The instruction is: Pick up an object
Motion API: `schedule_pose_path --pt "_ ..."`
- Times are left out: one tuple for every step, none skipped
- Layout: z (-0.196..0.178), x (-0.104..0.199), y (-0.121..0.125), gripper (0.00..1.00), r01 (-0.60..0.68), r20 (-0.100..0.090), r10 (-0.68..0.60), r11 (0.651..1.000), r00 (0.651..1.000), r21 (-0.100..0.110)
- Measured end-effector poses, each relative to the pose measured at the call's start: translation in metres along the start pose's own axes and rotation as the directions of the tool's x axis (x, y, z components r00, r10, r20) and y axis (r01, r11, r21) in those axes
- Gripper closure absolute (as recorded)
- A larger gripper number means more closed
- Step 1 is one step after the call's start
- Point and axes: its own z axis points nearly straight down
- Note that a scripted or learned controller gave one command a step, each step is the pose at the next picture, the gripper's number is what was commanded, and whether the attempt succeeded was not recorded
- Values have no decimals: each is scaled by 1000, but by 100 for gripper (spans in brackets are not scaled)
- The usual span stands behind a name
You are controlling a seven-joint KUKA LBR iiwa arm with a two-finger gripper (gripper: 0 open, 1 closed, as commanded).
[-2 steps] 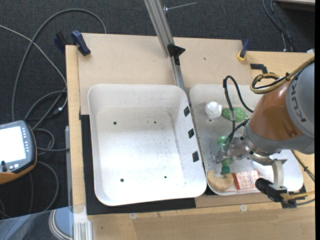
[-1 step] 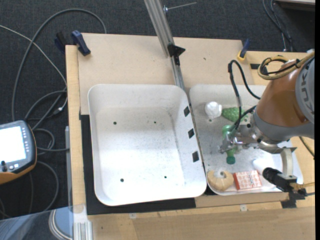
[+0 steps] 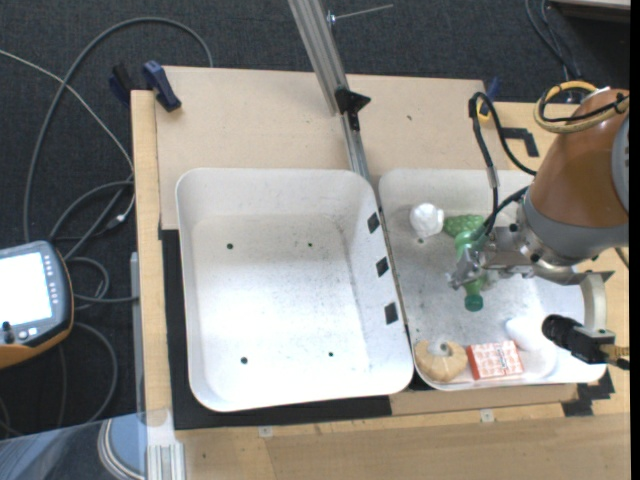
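The right bin (image 3: 400, 268) holds a white crumpled object (image 3: 427, 218), a light green object (image 3: 462, 228), a small teal-green piece (image 3: 474, 300), a tan round object (image 3: 443, 360), a red and white box (image 3: 495, 360) and a white item (image 3: 524, 332). My gripper (image 3: 468, 268) reaches in from the right and sits low in the bin. It is just below the light green object and directly above the teal-green piece. The wrist hides part of what lies under it.
The left bin (image 3: 200, 268) lies beside the right one. A metal pole (image 3: 320, 48) slants down to the gap between the bins. Black cables (image 3: 487, 148) run over the bench at the back right. A pendant (image 3: 30, 293) lies far left.
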Motion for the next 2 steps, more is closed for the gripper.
schedule_pose_path --pt "-61 7 5 100 1 0 -1 1000 1000 -2" --pt "-52 68 13 100 5 -4 -5 1000 1000 8"
